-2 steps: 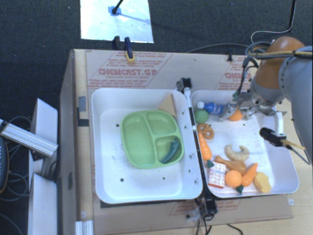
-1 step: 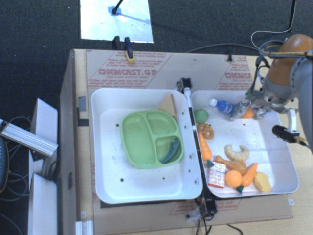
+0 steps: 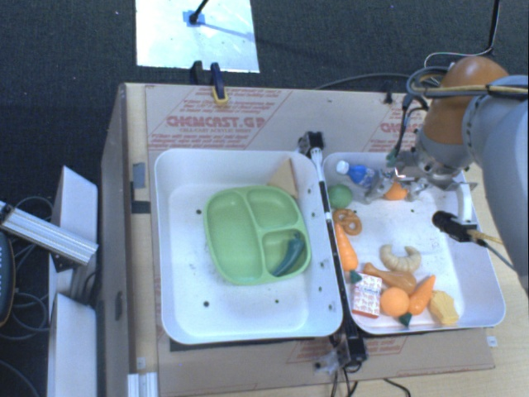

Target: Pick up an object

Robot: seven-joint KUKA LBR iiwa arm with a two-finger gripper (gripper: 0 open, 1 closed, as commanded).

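Well, the gripper [image 3: 395, 182] hovers low at the right bin's [image 3: 488, 300] far end, a small orange toy [image 3: 397, 193] just beneath it; grip state unclear. It looks light, hard, slick: pinch across its middle.

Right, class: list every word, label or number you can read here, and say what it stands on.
"CHEMCAST GP": red print on the board under the bins, left of centre.
Same red print on the board's right side and front edge: too blurred to read.
Red and white packet in the right bin: print too small.
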